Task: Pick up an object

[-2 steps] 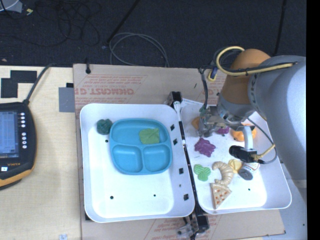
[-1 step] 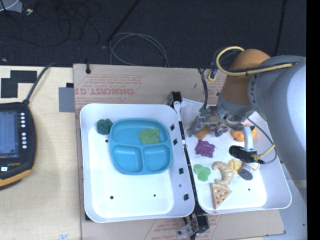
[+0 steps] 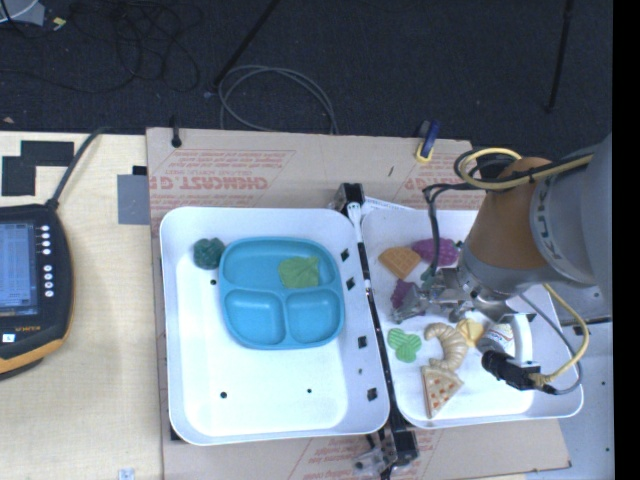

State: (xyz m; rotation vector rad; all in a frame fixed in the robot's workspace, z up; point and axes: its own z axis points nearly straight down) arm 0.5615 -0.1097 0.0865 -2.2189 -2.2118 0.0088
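At the far left edge of the frame a control pendant (image 3: 25,283) with a lit screen and orange trim lies on the pale bench, with dark cables trailing across the black floor above it. Next comes the left bin (image 3: 190,388), resting on a sheet of printed cardboard (image 3: 250,173). A dark green ball-like piece (image 3: 208,253) sits in its upper left corner, just beside a blue divided plate (image 3: 270,313). A light green leaf-shaped piece (image 3: 299,272) lies in the plate's upper right compartment.

Right of the black divider is the right bin (image 3: 560,403), crowded with small toy foods. An orange-tan slice (image 3: 399,261) lies near its upper left, a purple piece (image 3: 436,251) just right of it, and a smaller dark purple piece (image 3: 405,294) below. Lower down are a green clover-shaped piece (image 3: 404,344), a tan croissant (image 3: 449,339) and a pizza wedge (image 3: 438,388) near the bottom rim.

The gripper (image 3: 447,293) hangs over the middle of this cluster, close to the purple pieces and the croissant; whether it is released, clenched or grasping anything cannot be told, since the arm's wrist covers it. The arm (image 3: 520,228), orange band and grey body, fills the upper right of the bin, with a yellow cable loop above and black cabling draped at the bin's right side.
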